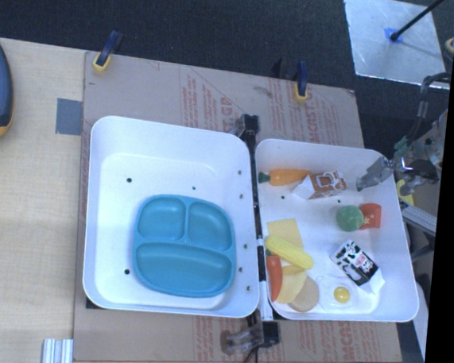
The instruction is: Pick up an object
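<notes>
Left bin (105, 205): white, holds a blue divided tray (185, 246) lying flat near its front.
Right bin (401, 241): white, holds the small items.
Gripper (375, 173): at right bin's far right rim, above the wall; open or closed, cannot tell; nothing seen in it.
Yellow corn (288, 251): left side, on yellow slab.
Carrot (285, 177): far left corner.
Black-and-white carton (355, 262): front right.
Green ball (350, 218): touching red piece, near gripper.

Left bin (105, 205): holds a blue divided plate (185, 246).
Right bin (399, 265): holds toy foods, including a green ball (350, 218) and a yellow corn cob (288, 252).
End effector (375, 173): above the right bin's far right rim.
</notes>
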You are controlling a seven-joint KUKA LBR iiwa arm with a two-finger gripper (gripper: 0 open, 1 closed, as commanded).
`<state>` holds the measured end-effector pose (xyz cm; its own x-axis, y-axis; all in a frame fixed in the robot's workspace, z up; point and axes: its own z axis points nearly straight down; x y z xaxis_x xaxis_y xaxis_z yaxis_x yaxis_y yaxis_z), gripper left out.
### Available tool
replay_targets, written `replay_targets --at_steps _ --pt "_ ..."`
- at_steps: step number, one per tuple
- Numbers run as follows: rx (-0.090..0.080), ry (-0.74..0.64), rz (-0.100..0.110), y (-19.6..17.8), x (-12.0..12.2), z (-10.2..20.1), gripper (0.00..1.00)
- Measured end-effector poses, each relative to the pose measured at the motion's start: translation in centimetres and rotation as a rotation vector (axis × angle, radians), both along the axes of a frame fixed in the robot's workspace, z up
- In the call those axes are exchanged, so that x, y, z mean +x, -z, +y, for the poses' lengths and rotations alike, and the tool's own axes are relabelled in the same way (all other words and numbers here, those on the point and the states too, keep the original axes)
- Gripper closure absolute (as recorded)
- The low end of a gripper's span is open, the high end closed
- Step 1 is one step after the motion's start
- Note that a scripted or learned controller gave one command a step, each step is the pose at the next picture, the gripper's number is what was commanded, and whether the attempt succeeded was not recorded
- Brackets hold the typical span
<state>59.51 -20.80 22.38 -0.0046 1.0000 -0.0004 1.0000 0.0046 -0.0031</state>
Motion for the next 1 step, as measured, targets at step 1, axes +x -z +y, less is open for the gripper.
replay_targets --at_steps 1 --pt "0.005 0.000 0.014 13.99 -5.93 1.66 0.00"
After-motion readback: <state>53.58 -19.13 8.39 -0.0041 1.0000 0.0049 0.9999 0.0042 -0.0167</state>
